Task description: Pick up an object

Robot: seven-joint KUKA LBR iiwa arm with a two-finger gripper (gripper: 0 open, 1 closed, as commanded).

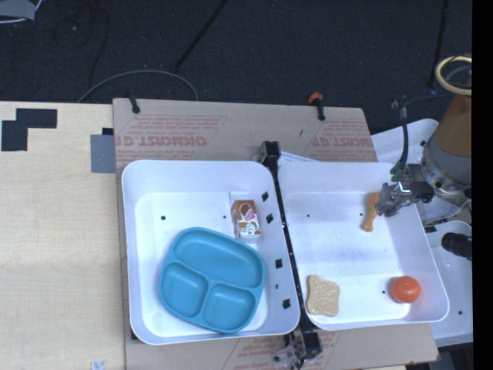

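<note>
In the left bin (pixel 142 206) you had a blue plate (pixel 212 280) at six o'clock and a small packet (pixel 246 219) at twelve. In the right bin (pixel 339 222), toast (pixel 323 296) lay at seven, an orange ball (pixel 404 289) at five, and the gripper (pixel 387 203) at one o'clock touched a tan piece (pixel 370 210); whether it was clamped you could not tell.

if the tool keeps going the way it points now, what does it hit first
The tool at the right bin's far right side points toward the left of the view. Just ahead lies the small orange-tan elongated toy, so it probably meets that first, though depth from above is unclear.
</note>
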